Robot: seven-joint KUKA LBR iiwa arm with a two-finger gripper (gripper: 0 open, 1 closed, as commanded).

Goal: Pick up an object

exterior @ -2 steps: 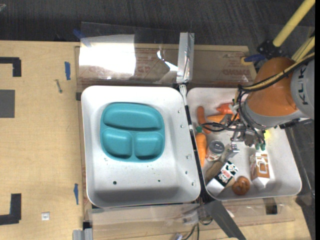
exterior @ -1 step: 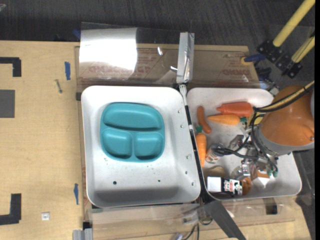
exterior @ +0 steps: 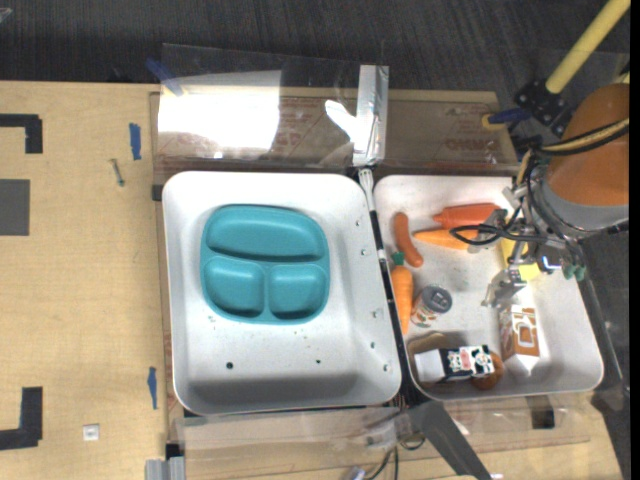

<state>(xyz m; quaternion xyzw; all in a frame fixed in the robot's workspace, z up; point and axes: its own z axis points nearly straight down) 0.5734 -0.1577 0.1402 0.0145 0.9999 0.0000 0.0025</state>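
Several things crowd the right bin [exterior: 590, 368], and that is my risk: from the camera view, my gripper [exterior: 503, 286] hangs low over its right half, just above the white-and-orange carton [exterior: 522, 334]. Whether my jaws are spread, I cannot tell. Closing off-centre could nudge the carton aside. It looks flat, boxy, lying near the bin's right wall.

i see my arm [exterior: 590, 168] reaching in from the right, its orange band showing near the frame's edge above the wrist. the wrist points down, cables looping beside it, and the gripper [exterior: 503, 290] hangs low at its tip. i can't make out the tip clearly.
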